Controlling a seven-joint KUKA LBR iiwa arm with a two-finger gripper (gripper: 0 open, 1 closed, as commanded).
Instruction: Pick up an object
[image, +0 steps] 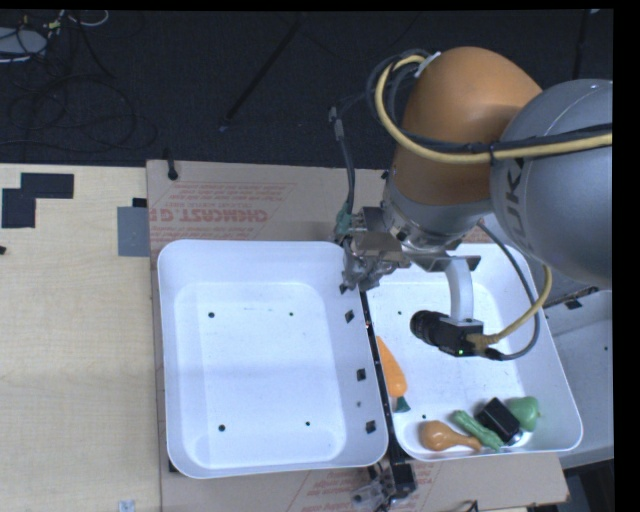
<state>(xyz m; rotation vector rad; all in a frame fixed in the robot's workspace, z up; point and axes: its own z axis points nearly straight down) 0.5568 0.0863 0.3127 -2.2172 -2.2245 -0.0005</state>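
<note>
Camera view: the gripper (372, 262) hangs over the divider between the white bins, and I cannot tell how it is set. The toy carrot (392, 370) lies in the right bin (560, 380) against the divider; approach from open floor

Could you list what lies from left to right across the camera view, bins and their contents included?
Left bin → carrot → orange gourd → green vegetable → black block → green ball. All the items sit in the right bin.
</note>
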